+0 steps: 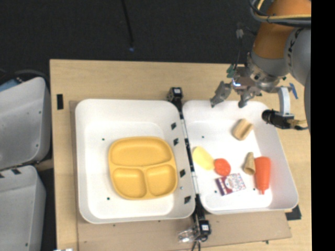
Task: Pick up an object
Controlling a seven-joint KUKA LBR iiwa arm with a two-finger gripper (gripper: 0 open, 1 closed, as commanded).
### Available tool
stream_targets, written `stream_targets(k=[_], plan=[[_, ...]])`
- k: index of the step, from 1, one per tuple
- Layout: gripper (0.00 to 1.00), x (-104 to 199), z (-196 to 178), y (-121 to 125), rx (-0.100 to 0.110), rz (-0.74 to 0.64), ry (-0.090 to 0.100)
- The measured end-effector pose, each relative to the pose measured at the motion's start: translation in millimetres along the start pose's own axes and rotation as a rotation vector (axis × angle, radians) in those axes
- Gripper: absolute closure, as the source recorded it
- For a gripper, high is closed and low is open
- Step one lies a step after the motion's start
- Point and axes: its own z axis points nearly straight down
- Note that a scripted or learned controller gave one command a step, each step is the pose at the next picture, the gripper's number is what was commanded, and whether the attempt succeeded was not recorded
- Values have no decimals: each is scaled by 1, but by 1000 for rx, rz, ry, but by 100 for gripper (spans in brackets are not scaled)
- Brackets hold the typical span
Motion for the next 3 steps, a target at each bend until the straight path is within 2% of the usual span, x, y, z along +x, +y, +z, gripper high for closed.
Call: stream_targets(k=[1, 2, 3], plan=[[0, 0, -9, 2, -13, -2, -2], [0, 8, 42, 0, -10, -4, -3], [0, 0, 93, 8, -9, -2, -4]])
